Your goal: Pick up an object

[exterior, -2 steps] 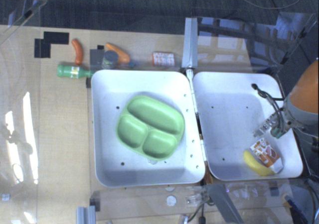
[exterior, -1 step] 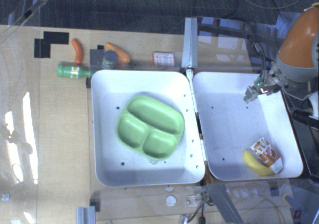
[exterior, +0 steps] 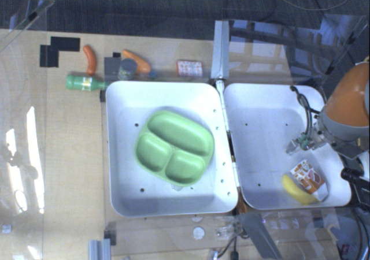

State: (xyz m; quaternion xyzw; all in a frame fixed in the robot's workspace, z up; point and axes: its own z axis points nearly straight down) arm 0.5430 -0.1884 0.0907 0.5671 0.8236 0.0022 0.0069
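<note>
Gripper (exterior: 299, 144) low over right bin (exterior: 260, 132) — finger spread impossible to tell. Just below: banana (exterior: 296, 190) touching snack packet (exterior: 309, 176). Left bin (exterior: 124, 114) holding green divided tray (exterior: 174, 148) — well apart.

Green divided plate (exterior: 174, 148) in left bin (exterior: 118, 155); banana (exterior: 296, 190) and snack packet (exterior: 308, 175) in right bin (exterior: 260, 137).

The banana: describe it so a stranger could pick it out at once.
Take the right-hand white bin of the two. In its near right corner lies the banana, yellow and curved. It touches a small orange-and-white packet, which is flat and printed, while the banana is plain.
</note>
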